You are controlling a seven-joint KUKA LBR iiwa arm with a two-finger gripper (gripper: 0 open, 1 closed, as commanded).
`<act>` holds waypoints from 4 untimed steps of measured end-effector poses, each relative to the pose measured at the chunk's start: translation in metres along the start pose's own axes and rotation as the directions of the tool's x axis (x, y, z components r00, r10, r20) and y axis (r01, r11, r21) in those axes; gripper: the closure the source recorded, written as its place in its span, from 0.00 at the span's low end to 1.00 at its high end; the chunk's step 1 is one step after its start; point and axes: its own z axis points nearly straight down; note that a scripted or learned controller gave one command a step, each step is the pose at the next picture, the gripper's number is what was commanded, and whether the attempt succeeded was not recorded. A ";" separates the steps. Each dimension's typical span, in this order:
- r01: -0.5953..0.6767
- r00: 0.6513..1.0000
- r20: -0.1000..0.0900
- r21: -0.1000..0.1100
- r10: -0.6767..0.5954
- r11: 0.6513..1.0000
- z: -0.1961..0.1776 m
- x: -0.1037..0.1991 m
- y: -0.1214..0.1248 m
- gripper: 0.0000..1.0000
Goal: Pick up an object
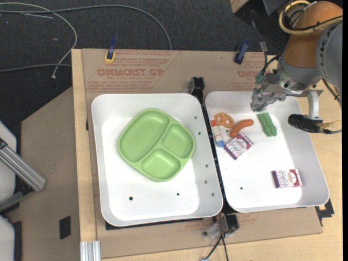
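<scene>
From the overhead camera I see the two white bins side by side on the cardboard-covered bench. The left bin [109, 194] carries a green divided plate [156, 144], lying flat near its middle and turned at an angle to the bin walls.

The right bin [255, 200] holds the loose items. Close to the wall it shares with the left bin there is an orange pretzel-shaped piece [222, 119], with a small white and blue tube [218, 137] just below it. An orange sausage-like piece [241, 126] lies tilted next to the pretzel, and a purple and white packet [238, 145] sits right under it, touching or nearly so. A green block [267, 124] lies further right, and a second purple and white packet [286, 178] rests well apart from the rest, toward the near right corner.

My arm comes in from the upper right, and the gripper [263, 103] hangs over the far part of the right bin, just above and left of the green block. I cannot tell from this angle how the tool is set, and I see nothing lifted off the bin floor.
</scene>
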 end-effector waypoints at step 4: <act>0.004 1.000 -0.004 0.010 -0.004 1.000 -0.069 0.142 -0.092 1.00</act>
